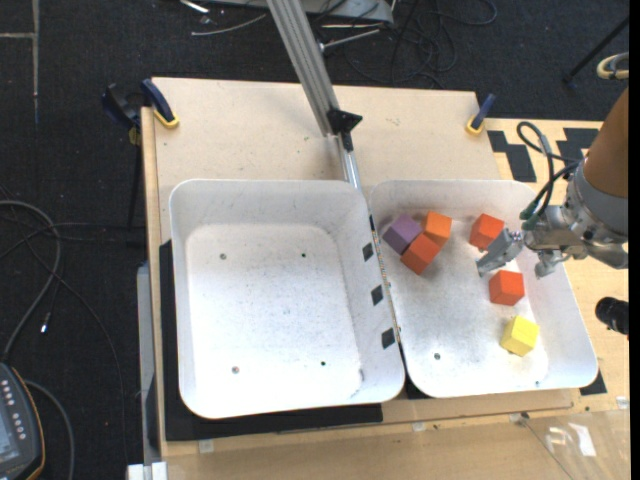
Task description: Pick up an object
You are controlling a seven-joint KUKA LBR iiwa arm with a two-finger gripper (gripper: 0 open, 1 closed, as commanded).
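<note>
Two claw (522,254) fingers spread wide, holding nothing, just above a red block (507,287).

No legible writing, number or brand is showing anywhere. A black-and-white checker marker (560,146) is lying at the far right corner of the table (260,133), but it is carrying no letters, and the small black tags (379,293) along the bin divider are looking blank.

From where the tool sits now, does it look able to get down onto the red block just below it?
Probably yes. The tool hangs just above the red block, which lies alone on the right bin floor, apart from the yellow block.
</note>
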